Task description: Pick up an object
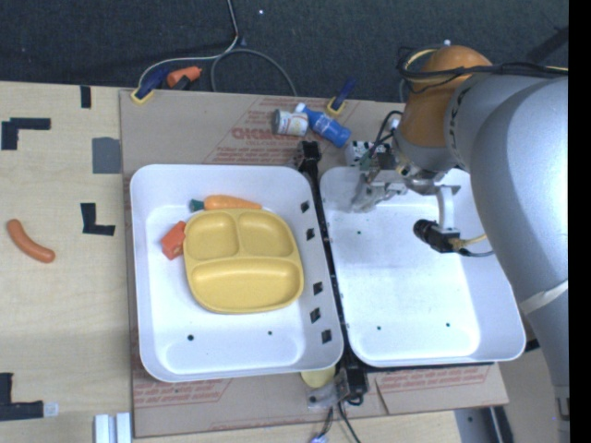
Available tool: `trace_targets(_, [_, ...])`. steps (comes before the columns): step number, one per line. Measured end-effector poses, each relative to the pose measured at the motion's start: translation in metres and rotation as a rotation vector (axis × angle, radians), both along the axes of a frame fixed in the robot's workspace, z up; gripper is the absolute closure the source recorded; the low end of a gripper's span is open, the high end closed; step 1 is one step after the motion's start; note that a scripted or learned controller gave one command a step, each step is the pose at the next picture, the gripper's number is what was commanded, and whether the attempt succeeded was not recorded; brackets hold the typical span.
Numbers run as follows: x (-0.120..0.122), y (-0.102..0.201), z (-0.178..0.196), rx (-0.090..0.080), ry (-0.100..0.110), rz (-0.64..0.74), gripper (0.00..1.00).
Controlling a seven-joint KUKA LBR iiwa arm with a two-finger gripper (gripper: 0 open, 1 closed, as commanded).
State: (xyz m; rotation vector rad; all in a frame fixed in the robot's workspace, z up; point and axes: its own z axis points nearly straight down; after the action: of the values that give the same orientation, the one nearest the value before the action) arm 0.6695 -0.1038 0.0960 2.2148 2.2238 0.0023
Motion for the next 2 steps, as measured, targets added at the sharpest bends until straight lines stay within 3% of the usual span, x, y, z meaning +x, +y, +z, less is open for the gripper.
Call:
trace_targets(1, [-0.064, 0.071, 0.096, 0.005, -0.002, 0.003, 1.0])
trace_targets(2, [-0.083, 0.155, 0.088, 0.005, 0.007, 0.005, 1.0])
